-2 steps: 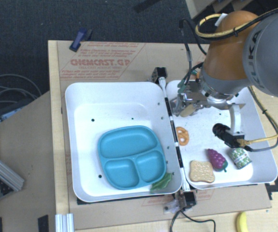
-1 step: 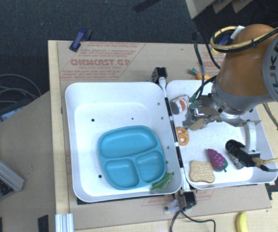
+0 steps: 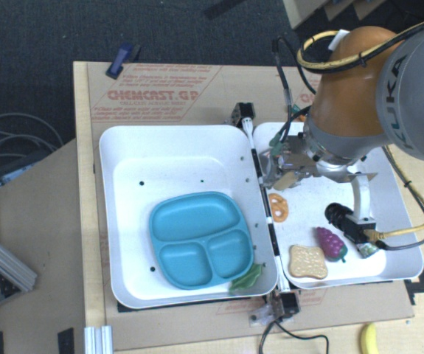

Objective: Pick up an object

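Note:
My gripper (image 3: pixel 284 174) hangs low over the back left part of the right bin (image 3: pixel 396 271), close to the wall between the two bins. Just in front of it lies an orange pretzel (image 3: pixel 278 207), apart from the gripper. Nearer the front of that bin are a purple bunch of grapes (image 3: pixel 331 243) and a slice of toast (image 3: pixel 307 262). The left bin (image 3: pixel 123 168) holds a blue divided plate (image 3: pixel 199 239), and a green leafy piece (image 3: pixel 247 277) sits at its front right corner. The arm's body hides the back of the right bin.
A small blue object (image 3: pixel 123 60) lies on the bench board behind the left bin. A yellow thing (image 3: pixel 370 338) shows at the bottom right, off the bins. Black clips (image 3: pixel 242 113) sit at the seam between the bins.

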You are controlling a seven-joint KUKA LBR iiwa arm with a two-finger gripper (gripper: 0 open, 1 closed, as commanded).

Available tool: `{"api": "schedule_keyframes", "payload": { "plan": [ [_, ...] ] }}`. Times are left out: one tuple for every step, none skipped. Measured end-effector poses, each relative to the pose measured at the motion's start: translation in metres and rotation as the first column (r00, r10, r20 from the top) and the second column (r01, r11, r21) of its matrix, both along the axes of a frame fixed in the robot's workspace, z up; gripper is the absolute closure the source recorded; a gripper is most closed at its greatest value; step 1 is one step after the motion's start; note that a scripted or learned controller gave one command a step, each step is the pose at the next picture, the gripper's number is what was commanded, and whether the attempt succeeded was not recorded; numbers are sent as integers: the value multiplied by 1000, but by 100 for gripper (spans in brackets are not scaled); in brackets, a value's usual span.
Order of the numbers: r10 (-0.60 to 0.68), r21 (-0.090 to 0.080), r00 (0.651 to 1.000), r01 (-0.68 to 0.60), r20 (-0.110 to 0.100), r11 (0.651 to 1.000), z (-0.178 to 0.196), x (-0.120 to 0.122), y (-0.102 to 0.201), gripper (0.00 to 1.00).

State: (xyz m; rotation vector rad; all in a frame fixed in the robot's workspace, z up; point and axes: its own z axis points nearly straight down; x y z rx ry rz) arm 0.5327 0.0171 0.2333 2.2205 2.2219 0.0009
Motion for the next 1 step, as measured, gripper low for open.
{"api": "schedule_keyframes", "payload": {
  "plan": [
    [-1, 0, 1000, 1, -4, 1000, -11, -6, -3, 100]
  ]
}}
